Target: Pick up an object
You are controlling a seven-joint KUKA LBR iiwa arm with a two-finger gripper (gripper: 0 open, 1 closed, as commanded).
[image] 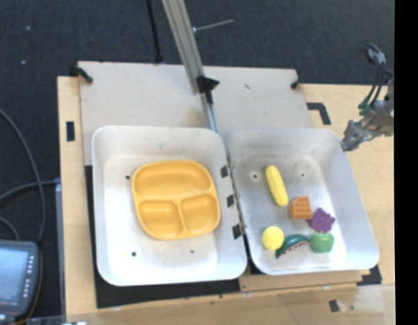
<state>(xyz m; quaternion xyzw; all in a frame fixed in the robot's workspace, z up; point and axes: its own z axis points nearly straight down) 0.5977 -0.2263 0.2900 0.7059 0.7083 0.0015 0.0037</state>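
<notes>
The right bin [344,181] holds several toy foods. A long yellow piece [276,185] lies near its middle. In front of it sit an orange block [300,208] and a purple grape cluster [322,219]. Along the bin's front lie a yellow ball-shaped fruit [272,237], a dark green piece [293,244] and a green fruit [322,242]. My gripper [353,137] hangs at the view's right side, over the far right corner of the right bin and apart from all the toys.
The left bin [114,147] holds a yellow divided plate [175,198]. A slanted metal post [185,39] rises from behind the gap between the bins. Bare bench board lies behind both bins.
</notes>
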